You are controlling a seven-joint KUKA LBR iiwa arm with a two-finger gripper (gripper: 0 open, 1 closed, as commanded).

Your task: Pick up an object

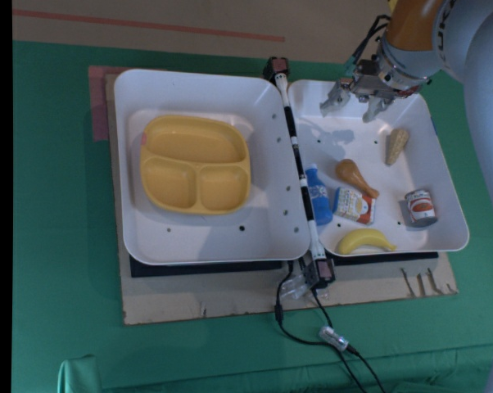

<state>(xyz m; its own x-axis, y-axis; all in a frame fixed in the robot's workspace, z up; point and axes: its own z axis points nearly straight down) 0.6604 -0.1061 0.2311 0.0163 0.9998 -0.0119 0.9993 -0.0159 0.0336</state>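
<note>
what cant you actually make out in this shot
- Camera view: print on the small box and the can label, too small and blurred.
- Blue bottle: partly behind the divider between the bins.
- Arm: cut off by the top and right edges.

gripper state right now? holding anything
gripper: open, fingers spread, holding nothing, above the far end of the right bin.
</note>
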